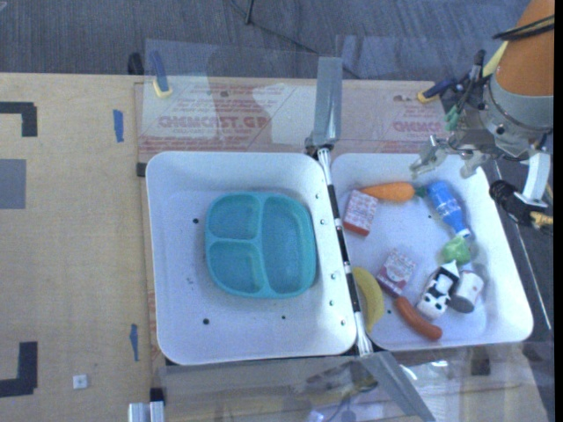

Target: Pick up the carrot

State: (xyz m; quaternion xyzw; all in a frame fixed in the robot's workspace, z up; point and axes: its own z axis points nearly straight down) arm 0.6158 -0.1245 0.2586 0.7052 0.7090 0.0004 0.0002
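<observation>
The orange carrot (388, 192) lies flat near the back of the right bin (515, 315), with its tip pointing left. My gripper (447, 160) hangs over the bin's back right corner, to the right of the carrot and a little above it. It is open, and nothing sits between its fingers. One fingertip (427, 160) is about a finger's width from the carrot's thick end.
In the right bin a blue bottle (445, 207) lies right of the carrot and a red-and-white box (360, 213) just in front of it. Nearer the front are a second small box (398, 269), a banana (370, 295), a red sausage (417, 318) and a cow toy (437, 293). The left bin (167, 236) holds a teal divided plate (260, 244).
</observation>
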